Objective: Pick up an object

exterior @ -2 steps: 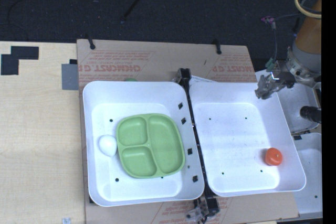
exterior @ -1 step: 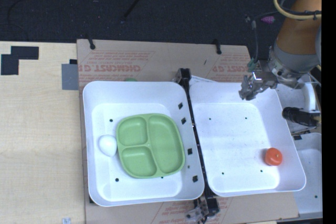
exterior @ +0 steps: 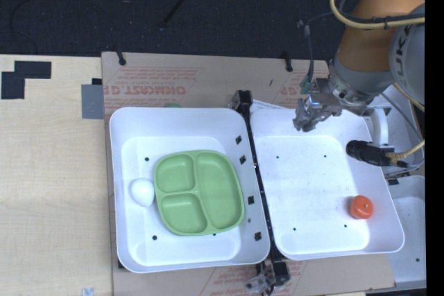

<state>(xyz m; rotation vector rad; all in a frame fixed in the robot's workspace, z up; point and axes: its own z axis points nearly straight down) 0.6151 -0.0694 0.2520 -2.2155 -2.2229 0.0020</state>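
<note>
Arm poised over the right bin; nothing seen in its grasp.

The gripper [exterior: 310,116] hangs at the 11 o'clock edge of the right bin [exterior: 312,249]; its fingers are too small and dark to judge, so how far open it is I cannot tell. An orange object [exterior: 361,206] lies at 4 o'clock in that bin, well apart. The left bin [exterior: 132,128] holds a green divided tray [exterior: 198,191], with a white egg-like object [exterior: 142,191] touching its 9 o'clock side.

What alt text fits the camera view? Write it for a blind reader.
A grey robot arm's gripper hangs over the right white bin's far edge, away from a small orange round object. The left white bin holds a green divided plate and a white egg-shaped object.
</note>
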